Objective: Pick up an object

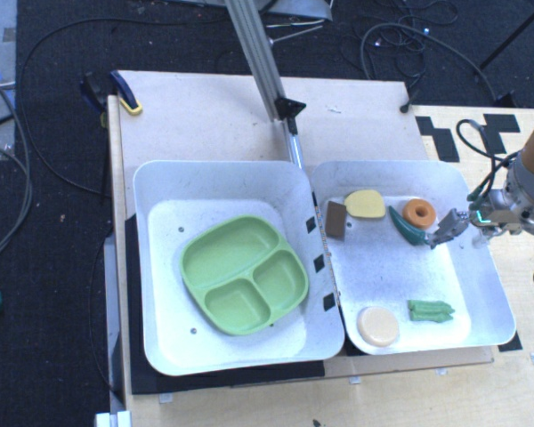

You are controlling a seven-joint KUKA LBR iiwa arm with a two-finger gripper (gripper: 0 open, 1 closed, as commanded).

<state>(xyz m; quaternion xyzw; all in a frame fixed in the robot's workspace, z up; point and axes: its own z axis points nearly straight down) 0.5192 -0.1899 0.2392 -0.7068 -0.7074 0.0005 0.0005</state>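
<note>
Two white bins side by side on the bench, the arm's gripper low over the right one.

Largest first: the left bin (160,194) holds a green divided plate (244,275) with three compartments, lying flat near its middle. The right bin (481,292) carries the small things — a yellow piece (366,204) at the far side with a brown block (335,220) just beside it on the left, a round cream disc (378,326) near the front edge, a green toy (430,310) to the right of that disc, and an orange ring (418,213) resting against a teal piece (407,227). The gripper (447,229) reaches in from the right edge, its dark tip just beside the ring and the teal piece; whether the claw is apart or together I cannot tell — it is too small and dark.
</note>
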